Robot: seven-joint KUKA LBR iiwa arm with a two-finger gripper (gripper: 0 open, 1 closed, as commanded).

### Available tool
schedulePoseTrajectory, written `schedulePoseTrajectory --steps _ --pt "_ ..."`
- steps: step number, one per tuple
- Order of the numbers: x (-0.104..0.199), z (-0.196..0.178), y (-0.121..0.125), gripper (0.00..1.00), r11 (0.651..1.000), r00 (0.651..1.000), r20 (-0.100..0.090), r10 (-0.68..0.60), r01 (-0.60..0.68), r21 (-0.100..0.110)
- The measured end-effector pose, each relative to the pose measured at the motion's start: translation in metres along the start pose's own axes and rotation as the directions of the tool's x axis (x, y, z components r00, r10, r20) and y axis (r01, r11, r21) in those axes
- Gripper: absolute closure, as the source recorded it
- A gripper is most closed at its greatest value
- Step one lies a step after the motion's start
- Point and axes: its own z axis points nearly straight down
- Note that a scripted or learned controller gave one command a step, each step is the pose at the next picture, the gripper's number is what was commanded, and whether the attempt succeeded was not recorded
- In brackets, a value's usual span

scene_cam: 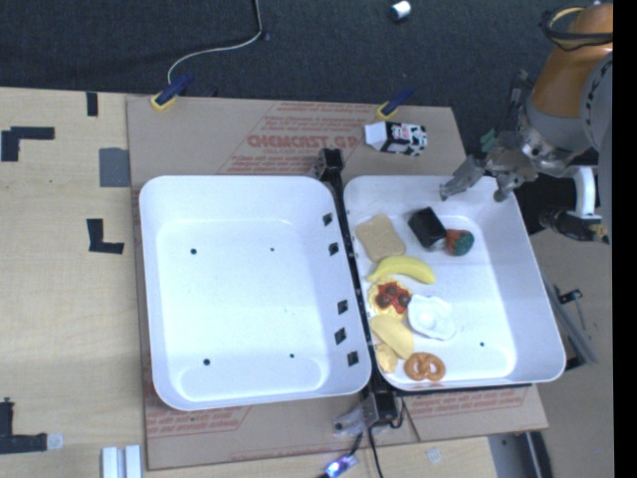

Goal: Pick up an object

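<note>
Grey gripper hovers over the right bin's far edge, fingers spread, holding nothing. Approach step, I judge: next, descend onto the black block near that edge.

End effector open over right bin far edge; banana, pretzel inside.

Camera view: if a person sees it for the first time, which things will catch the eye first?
Probably the cluster of toy food in the right bin: a yellow banana, a pretzel near the front edge and a black block further back. The grey arm with its orange band also stands out at the upper right, its gripper above the bin's back rim. A small black-and-white toy cow lies on the cardboard behind the bins.
</note>
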Motion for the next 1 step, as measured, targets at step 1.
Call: schedulePoseTrajectory --steps 1 --pt "0.0109 0.0904 0.0019 0.00 1.000 1.000 0.000 -0.002 0.002 -0.002"
